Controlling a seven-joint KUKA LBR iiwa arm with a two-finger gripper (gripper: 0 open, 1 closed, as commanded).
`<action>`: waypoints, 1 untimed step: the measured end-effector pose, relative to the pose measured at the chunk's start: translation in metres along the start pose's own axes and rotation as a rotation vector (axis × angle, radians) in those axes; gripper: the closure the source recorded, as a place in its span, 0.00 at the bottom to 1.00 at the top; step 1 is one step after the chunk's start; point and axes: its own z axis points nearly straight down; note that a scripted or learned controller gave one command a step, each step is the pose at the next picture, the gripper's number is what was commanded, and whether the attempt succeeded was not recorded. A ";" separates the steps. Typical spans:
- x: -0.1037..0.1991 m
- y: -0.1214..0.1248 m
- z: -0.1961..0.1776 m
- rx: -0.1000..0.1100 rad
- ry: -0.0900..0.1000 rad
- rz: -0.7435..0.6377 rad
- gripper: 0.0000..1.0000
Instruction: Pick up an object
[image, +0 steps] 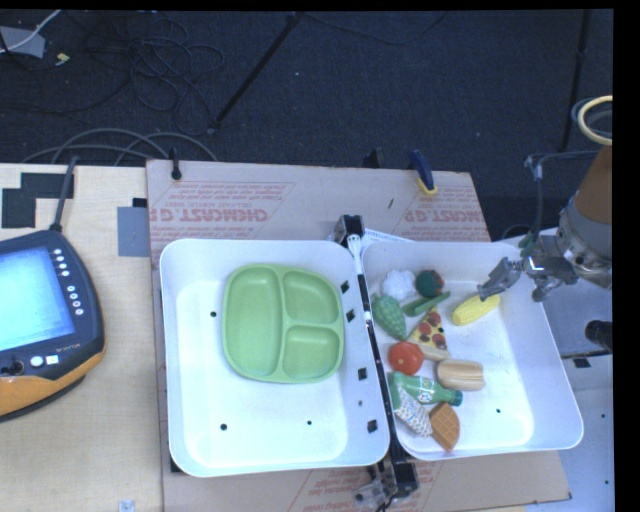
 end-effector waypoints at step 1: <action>0.019 -0.037 0.123 -0.003 0.003 0.000 0.00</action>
